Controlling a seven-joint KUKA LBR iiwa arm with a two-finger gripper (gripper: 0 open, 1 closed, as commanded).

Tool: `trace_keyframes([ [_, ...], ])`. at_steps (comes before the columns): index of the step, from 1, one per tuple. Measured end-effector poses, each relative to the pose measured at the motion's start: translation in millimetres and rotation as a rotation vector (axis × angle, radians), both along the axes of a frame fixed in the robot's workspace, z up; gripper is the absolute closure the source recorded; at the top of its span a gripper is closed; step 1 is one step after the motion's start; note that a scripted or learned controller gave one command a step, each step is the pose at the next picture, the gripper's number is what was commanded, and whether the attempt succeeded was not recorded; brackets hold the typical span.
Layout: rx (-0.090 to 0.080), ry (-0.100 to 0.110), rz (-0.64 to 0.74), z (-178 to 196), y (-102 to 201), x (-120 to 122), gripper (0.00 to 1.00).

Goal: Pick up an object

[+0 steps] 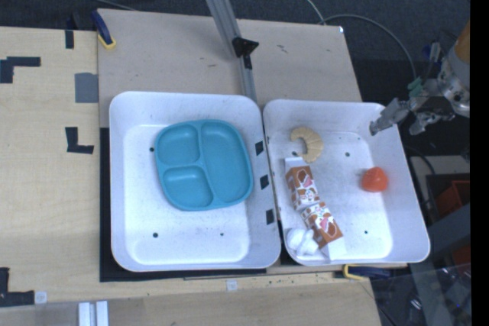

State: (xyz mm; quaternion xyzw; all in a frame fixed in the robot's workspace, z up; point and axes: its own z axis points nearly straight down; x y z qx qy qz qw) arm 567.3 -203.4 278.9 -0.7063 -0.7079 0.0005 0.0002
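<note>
The right bin (397, 237) holds a small red-orange ball (374, 179) near its right side. A tan crescent-shaped pastry (307, 143) lies near its back left. Below the pastry, a brown and white wrapped packet (312, 207) runs diagonally, with a small white lump (302, 241) at its lower end. My gripper (399, 117) hovers at the bin's back right corner, up and right of the ball, apart from every object. Nothing shows between its dark fingers.
The left bin (130, 240) bears a blue divided plate (204, 163). A grey metal post (221, 4) slants across the bench behind the bins. Cables trail over the dark floor at the back right.
</note>
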Motion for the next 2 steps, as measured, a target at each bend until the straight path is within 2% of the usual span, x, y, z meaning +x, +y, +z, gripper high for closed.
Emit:
trace_keyframes([
  [1, 0.0, 0.0, 0.0, 0.0, 0.0, 0.0, 0.0],
  [2, 0.001, 0.005, -0.001, -50.4, -5.9, 6.1, 0.0],
])
